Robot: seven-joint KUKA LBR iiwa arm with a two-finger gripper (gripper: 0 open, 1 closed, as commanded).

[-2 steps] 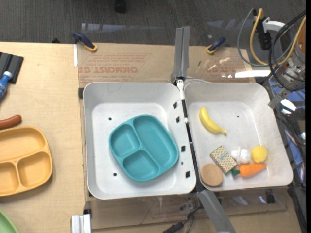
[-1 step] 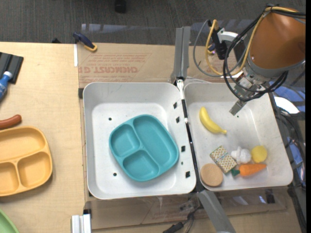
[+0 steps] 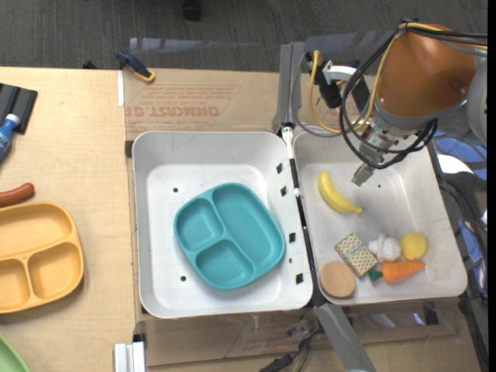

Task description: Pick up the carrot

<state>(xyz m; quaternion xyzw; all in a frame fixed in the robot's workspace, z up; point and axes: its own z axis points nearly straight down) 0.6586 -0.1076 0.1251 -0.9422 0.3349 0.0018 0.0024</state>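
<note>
The claw hangs over the upper part of the right bin, a small grey tip at the end of the arm, which comes in from the right with its big orange band and a loop of black cables round it. From here I cannot tell whether the claw is spread or pressed together; it is too small and seen at a slant. Nothing shows between its tips.

Just below and to the left of the claw lies a yellow banana on the bin floor, near but apart from it. Further down toward the near edge of the same bin sits a cluster of small things: a round tan cookie, a patterned little packet just beside it, a white lumpy piece, and a yellow lemon. The carrot lies on its side along the near wall, orange with a green end pointing left, just under the white piece and the lemon, well apart from the claw.

The left bin holds a teal divided plate. Out on the wooden bench to the left rests an orange divided tray, with a sausage just above it.
</note>
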